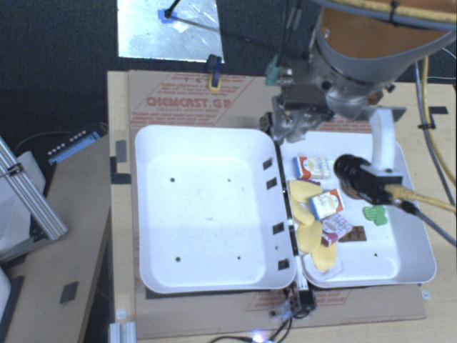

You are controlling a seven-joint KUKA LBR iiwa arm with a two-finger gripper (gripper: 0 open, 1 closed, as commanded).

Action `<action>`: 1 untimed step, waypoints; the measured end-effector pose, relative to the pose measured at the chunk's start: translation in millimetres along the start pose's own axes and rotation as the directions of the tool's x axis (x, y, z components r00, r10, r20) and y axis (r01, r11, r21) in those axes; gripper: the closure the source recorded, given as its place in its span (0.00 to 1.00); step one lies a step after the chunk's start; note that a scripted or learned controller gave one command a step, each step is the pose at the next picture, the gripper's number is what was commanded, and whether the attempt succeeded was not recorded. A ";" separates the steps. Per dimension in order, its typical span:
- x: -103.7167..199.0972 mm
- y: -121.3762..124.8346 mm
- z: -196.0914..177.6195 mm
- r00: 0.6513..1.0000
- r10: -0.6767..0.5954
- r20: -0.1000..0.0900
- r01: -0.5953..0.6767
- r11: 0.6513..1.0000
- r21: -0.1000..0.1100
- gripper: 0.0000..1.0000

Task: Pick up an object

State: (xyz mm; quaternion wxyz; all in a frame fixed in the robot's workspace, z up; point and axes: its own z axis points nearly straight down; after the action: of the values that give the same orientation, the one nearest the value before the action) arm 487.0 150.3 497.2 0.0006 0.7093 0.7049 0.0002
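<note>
From my remote station: the objects to be picked lie untouched in the right bin (418,263), crowded against its left wall. Nearest the arm is a small red-and-white carton (312,166); below it a blue-and-white packet (326,204) rests on pale yellow pieces (308,224), with a dark-patterned wrapper (337,227), a brown chocolate-like bar (353,235) and a green toy (375,215) close by. The gripper (291,123) hangs at the bin's far left corner, beside the divide between the two bins, above and apart from the carton. Its fingers blur into the bracket and shadow around them, so I cannot tell how wide they stand, and I see nothing between them. A black cylindrical fitting (360,179) on the arm's white bracket overhangs the pile. The left bin (153,141) sits beside it. My reading: nothing is lifted yet; descent, grasp and raise all remain.
</note>
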 end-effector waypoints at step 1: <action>22.5 -1.8 142.7 1.000 -0.009 0.002 0.009 1.000 0.011 1.00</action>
State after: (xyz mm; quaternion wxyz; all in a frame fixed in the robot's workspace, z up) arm 485.5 172.7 354.5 -0.0025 0.7063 0.7079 -0.0047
